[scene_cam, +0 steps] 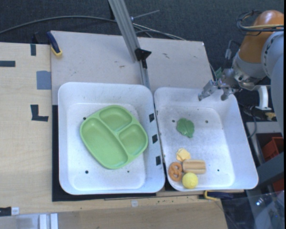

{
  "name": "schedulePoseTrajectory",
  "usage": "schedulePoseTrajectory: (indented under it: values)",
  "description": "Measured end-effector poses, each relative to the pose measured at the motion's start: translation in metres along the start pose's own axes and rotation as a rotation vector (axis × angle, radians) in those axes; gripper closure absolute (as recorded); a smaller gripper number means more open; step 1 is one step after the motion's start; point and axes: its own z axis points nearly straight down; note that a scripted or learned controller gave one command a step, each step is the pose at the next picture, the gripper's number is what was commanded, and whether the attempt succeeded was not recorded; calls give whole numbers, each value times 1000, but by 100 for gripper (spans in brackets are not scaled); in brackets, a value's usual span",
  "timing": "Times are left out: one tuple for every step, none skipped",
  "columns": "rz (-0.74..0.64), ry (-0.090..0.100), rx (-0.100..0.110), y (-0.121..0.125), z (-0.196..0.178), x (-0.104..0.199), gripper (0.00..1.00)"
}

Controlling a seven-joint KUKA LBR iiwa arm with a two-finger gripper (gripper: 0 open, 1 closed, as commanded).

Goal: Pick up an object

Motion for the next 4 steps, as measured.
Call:
schedulePoseTrajectory:
  values:
    - [1,1,1,-3,45,6,0]
    - [-1,-2,-4,-1,32,6,100]
    - [2,-1,-11,0,-32,2,100]
    - [1,0,-10,-7,-81,7,100]
